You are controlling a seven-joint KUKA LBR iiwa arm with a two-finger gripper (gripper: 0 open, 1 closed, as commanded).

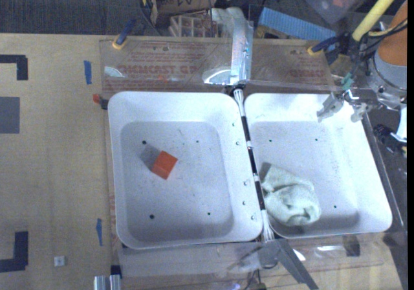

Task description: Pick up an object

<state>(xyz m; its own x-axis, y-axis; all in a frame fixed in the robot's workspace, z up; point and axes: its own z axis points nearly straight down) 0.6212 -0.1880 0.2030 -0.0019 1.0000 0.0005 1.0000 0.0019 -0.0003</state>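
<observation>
An orange cube lies in the left bin, towards its left side, with a small grey patch just above it. A crumpled white cloth rests in the right bin against its near left corner. My gripper hangs over the far right corner of the right bin, well away from both objects. Its fingers are spread open, and nothing sits between them.
A raised divider runs between the two bins. Clear plastic panels and cluttered boxes stand behind the bins. Yellow clamps grip the back edge. Bare wooden bench with black markers spreads to the left.
</observation>
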